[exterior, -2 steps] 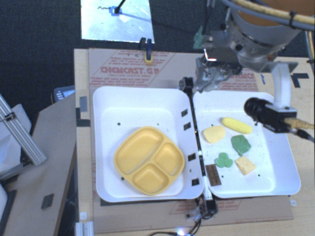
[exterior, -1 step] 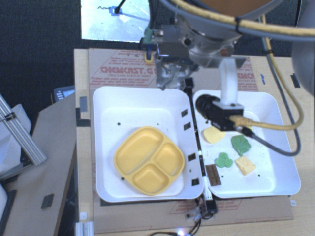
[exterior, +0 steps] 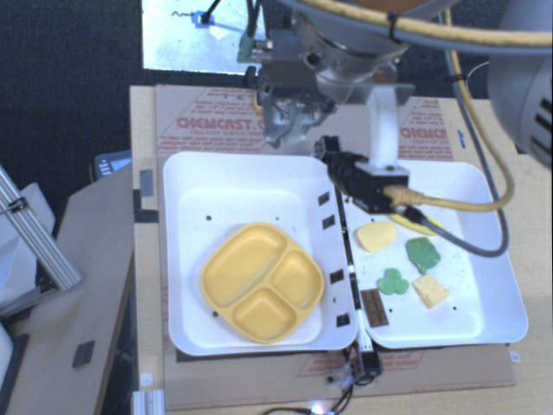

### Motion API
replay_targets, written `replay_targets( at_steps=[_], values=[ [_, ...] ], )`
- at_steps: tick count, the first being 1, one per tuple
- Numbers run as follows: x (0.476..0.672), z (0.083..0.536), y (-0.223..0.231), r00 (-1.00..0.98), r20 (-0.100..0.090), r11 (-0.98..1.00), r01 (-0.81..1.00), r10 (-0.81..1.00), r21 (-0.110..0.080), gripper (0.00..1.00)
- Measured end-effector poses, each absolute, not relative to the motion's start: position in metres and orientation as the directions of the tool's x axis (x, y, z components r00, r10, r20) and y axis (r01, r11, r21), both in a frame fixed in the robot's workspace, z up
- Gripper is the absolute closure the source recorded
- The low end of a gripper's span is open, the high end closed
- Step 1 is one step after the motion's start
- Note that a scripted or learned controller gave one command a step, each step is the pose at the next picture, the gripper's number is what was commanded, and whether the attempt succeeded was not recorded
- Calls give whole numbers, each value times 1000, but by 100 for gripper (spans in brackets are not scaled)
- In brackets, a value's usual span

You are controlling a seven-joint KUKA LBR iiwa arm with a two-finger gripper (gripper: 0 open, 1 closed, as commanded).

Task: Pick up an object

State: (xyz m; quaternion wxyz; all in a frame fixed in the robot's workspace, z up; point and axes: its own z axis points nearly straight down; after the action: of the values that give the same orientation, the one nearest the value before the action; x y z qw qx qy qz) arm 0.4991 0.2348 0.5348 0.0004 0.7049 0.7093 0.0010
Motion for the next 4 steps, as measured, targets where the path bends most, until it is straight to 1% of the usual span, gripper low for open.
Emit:
replay_targets(
  at_steps=[1, 2, 3, 4],
  values=[
    [486, 535, 162, 4, 0, -4, 1000, 1000, 1, 100],
    [487, 522, 81, 7, -1, -7, 1000, 1000, 1, 100],
    [537, 534, 191, -13, 3, 13, 1000, 1000, 3, 100],
    [630, 421, 228, -5, 0, 5, 1000, 1000, 1, 100]
  ],
)
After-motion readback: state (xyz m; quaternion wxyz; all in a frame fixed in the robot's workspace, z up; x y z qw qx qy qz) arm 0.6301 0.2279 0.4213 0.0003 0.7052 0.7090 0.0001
